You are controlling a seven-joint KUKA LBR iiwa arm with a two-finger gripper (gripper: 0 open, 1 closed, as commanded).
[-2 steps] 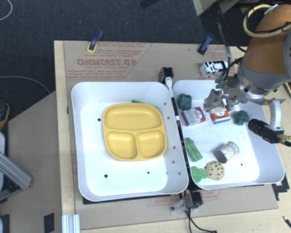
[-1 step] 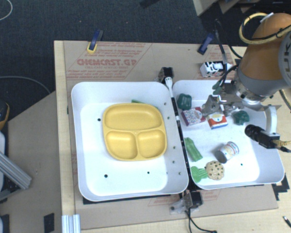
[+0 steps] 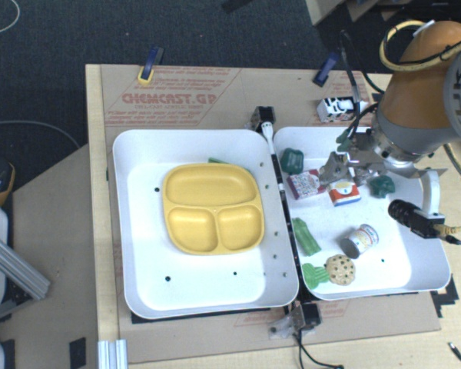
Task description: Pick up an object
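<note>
Approach step: pincer [image 3: 339,167] is low in the right bin [image 3: 422,279], above the red-and-white box [image 3: 344,194]. Finger state cannot be told. Next: descend squarely, close.

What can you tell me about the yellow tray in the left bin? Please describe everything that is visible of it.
The yellow tray is a rounded, plastic-looking plate divided into three compartments: one wide section along the far side and two smaller ones on the near side. Its surface looks smooth and slightly glossy. It lies flat, right side up, near the middle of the left bin, resting on the bin floor. A small green thing peeks out at its far edge. Its compartments hold nothing.
</note>
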